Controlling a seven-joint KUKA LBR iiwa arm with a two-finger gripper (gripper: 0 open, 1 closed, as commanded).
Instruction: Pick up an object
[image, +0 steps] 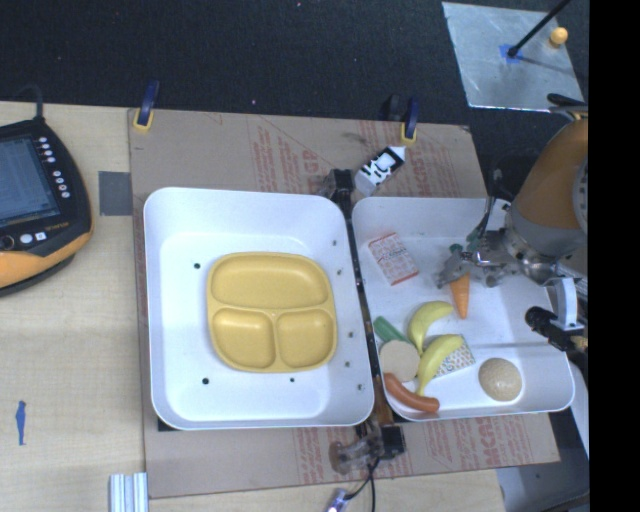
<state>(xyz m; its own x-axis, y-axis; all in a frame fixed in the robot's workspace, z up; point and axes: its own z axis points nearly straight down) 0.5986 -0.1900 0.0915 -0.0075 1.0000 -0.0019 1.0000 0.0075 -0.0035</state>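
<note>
— Where is the carrot (459, 297)?

— In the right bin (430, 205), about the middle of its floor. It is small and orange and lies roughly on end in the view, just below the gripper (466, 264).

— Does the gripper have it?

— I cannot tell. The grey metal head sits right at the carrot's upper end, and the view does not show whether it is open or closed, nor whether it touches the carrot. The arm (555, 190) comes in from the right with its orange band above the bin's far right side.

— What lies around the carrot?

— Left of it and a little lower is a yellow banana (430, 318), and a second banana (437, 356) lies below that one. A pale speckled wedge (459, 361) is against the second banana's right side. A round tan slice (398, 358) sits left of it, with a green piece (388, 328) just above the slice. A red sausage (410, 397) lies along the near wall, and a beige ball (499, 379) sits near the near right corner. A card with red print (392, 257) lies up and to the left, apart from the carrot.

— And the other bin?

— The left bin (170, 300) holds a yellow plate (271, 309) with three compartments. A handheld screen unit (35, 205) rests on the bench at far left.
</note>
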